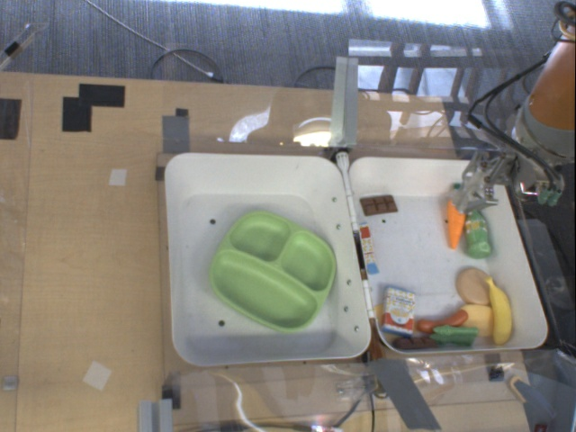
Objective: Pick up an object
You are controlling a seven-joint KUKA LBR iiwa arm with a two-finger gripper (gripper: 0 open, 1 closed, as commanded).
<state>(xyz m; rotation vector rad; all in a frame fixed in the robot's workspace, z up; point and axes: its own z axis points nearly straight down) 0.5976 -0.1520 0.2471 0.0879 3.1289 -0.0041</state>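
While the tool (474, 190) hangs over the far right corner of the right bin (423, 241), just above the carrot (455, 224), I cannot tell its state. Touching the carrot's right side lies a green item (478, 237), so a descent could catch both or nudge the carrot aside. Nearer the front, the banana (500, 310), a tan round piece (472, 285) and a small box (399, 310) crowd together. A green plate (273, 269) lies in the left bin (193, 241).
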